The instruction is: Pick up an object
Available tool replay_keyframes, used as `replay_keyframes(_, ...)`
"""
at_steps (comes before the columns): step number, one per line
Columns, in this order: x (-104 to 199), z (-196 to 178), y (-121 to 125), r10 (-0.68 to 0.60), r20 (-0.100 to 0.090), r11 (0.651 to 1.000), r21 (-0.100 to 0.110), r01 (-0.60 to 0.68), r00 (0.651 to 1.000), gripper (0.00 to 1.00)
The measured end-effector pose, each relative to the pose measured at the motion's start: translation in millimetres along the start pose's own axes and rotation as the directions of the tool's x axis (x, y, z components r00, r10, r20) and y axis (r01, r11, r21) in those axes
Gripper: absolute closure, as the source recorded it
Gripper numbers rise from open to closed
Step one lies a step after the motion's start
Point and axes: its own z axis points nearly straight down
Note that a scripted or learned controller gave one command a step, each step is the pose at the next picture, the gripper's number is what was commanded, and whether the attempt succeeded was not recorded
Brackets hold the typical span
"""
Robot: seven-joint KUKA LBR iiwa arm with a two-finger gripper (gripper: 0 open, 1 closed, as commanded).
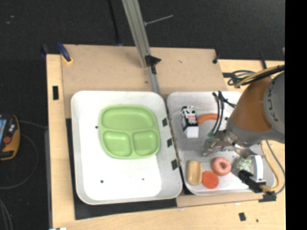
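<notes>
Hovering low inside the toy-filled bin [191, 150], the gripper [216, 146] carries nothing that can be seen, and the pick-up appears not yet made: every object lies on the bin floor, so the grasp and the lift are both left to do. Whether the gripper is spread or pressed together cannot be told from this slanted overhead view, since the grey-and-orange arm [254, 111] crowds the tool.

Closest to the gripper, just toward the view's lower edge, is a pink frosted toy doughnut [221, 166], near it but apparently not touched, and the likeliest target. Just beyond the doughnut sit a red round toy [209, 179] and, beside that, a tan bread-like piece [194, 172]. A small green item [244, 165] lies on the gripper's arm side.

On the opposite side, toward the view's top, stand a black-and-white carton [189, 118] and an orange piece [207, 117]. Well apart from the gripper, the neighbouring bin [120, 186] holds a green divided plate [129, 131].
</notes>
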Motion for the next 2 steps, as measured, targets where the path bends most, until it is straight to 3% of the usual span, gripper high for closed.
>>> replay_keyframes(2,-13.4,-116.2,1.4,-0.008,0.002,1.000,-0.002,0.008,1.000,1.00)
